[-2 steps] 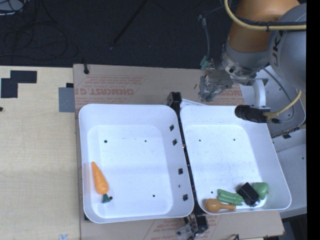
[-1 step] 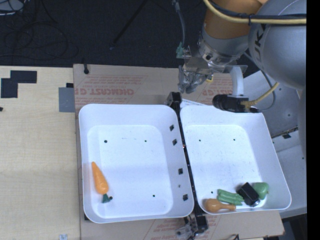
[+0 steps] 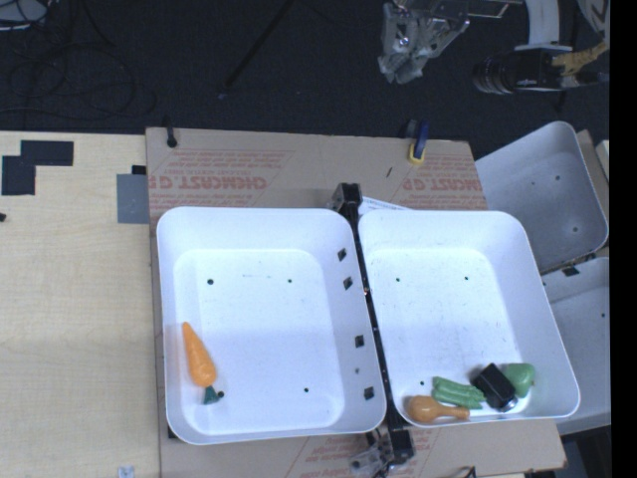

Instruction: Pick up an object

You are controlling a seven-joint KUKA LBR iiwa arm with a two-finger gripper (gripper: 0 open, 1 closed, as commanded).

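Note:
An orange toy carrot with a green stub lies near the front left wall of the left bin. In the front right corner of the right bin a small cluster sits together: an orange pear-shaped piece, a green pod, a black block and a green lump. My gripper hangs high at the back, over the dark floor beyond the bench, far from both bins and with nothing seen in it.
A black divider with clips joins the two bins. Both stand on a cardboard sheet. A yellow and blue clamp sits at its back edge. A grey metal plate leans to the right.

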